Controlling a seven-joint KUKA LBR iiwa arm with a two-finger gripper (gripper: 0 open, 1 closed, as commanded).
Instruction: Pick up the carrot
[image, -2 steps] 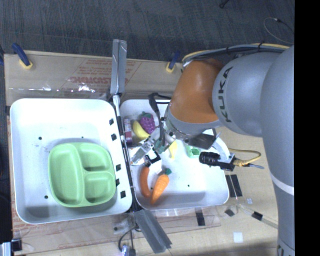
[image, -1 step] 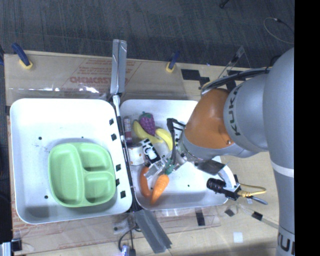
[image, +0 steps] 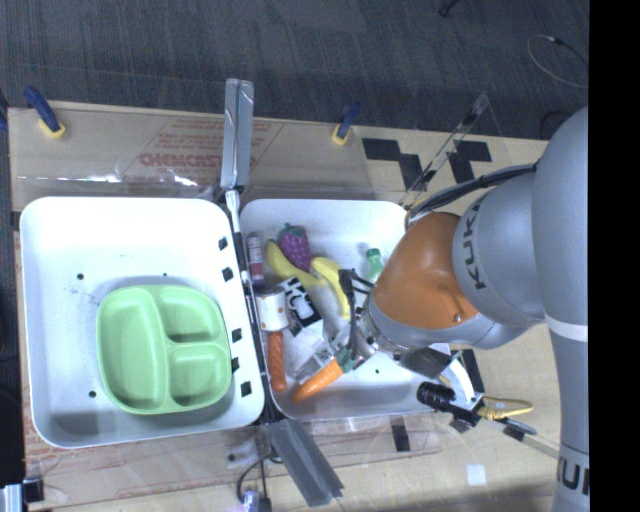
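The carrot (image: 318, 381) lies low in the right bin (image: 385, 402), its long axis slanting from lower left to upper right. The gripper (image: 346, 357) sits at its upper-right end, touching or nearly so; whether it grips I cannot tell.

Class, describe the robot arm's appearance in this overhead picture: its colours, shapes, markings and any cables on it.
The grey KUKA robot arm is built of thick, rounded, smooth segments. A bulbous glossy orange band sits above the wrist, and dark "KUKA" lettering runs along the grey casing beside it. Thin black cables arc over its upper edge. The metal two-finger gripper below looks small, dark and silvery.
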